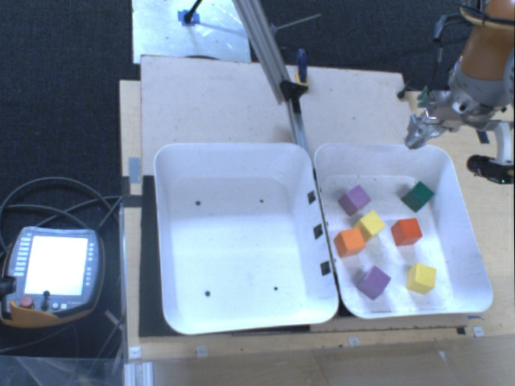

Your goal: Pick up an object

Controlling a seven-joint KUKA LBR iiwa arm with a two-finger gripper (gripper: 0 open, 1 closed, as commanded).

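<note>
Several small blocks lie in the right bin point(459, 207): a green block point(418, 196) at the far right, a purple block point(354, 200), a yellow block point(371, 224), an orange block point(349, 242), a red block point(406, 232), a second purple block point(373, 282) and a second yellow block point(421, 278) near the front. My gripper point(417, 135) hangs above the bin's far right rim, up and behind the green block, with nothing visibly held.
The left bin point(173, 240) stands beside the right one. A slanted metal pole point(261, 34) with a clamp crosses the back board. A teach pendant point(52, 276) with cables lies at the far left of the bench.
</note>
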